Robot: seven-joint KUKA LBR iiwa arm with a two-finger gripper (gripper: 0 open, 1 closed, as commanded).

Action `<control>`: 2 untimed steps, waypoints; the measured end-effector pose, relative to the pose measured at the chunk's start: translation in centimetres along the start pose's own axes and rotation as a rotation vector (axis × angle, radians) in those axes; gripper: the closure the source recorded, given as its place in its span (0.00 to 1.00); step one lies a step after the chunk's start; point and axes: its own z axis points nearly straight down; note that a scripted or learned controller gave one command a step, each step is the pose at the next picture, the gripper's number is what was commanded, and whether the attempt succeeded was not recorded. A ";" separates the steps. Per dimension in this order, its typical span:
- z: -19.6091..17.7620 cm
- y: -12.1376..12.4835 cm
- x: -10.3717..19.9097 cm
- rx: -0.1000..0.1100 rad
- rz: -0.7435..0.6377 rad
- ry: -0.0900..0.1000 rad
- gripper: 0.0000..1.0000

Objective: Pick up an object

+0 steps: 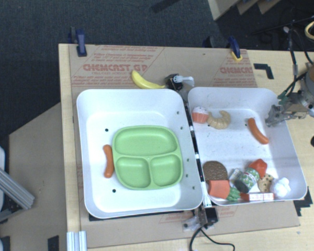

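Black cable plug (pixel 208 217) at near worktop (pixel 251 69) edge, well down-left of fingers (pixel 276 116).

Heap in near corner of right bin (pixel 235 94), well below fingers: brown round cookie (pixel 214 170), red block (pixel 219 188), green bit (pixel 233 195), small can (pixel 245 181), red piece (pixel 259 167), white ball (pixel 281 186). All packed tight, touching.

Fingers at right bin's right-hand side, above its floor, hanging from grey arm (pixel 309 95). Open or closed: can't tell, too small and dark. Nothing visible between them.

Orange sausage (pixel 258 131) just down-left of fingers, flat on bin floor, lying at a slant, apart from other items. Whether touching fingers: can't tell, prob. a small gap.

Croissant (pixel 220 120) further left of fingers, same bin, w/ pink-and-white cup (pixel 200 115) just beyond it by bin's left wall.

Left bin (pixel 89 140) far left of fingers: green divided plate (pixel 146 157) in middle, second sausage (pixel 109 161) beside plate's far side, lengthwise, near but apart.

Banana (pixel 146 81) on worktop behind left bin, up-left of fingers; black-and-white object (pixel 178 80) next to it, near gap between bins.

Two blue clamps (pixel 81 41) (pixel 234 48) on worktop's far edge.
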 end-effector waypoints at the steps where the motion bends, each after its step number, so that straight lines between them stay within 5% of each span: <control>1: 3.2 0.2 2.4 0.009 0.000 0.004 1.00; 2: 3.5 -0.2 -1.8 0.004 0.004 0.000 1.00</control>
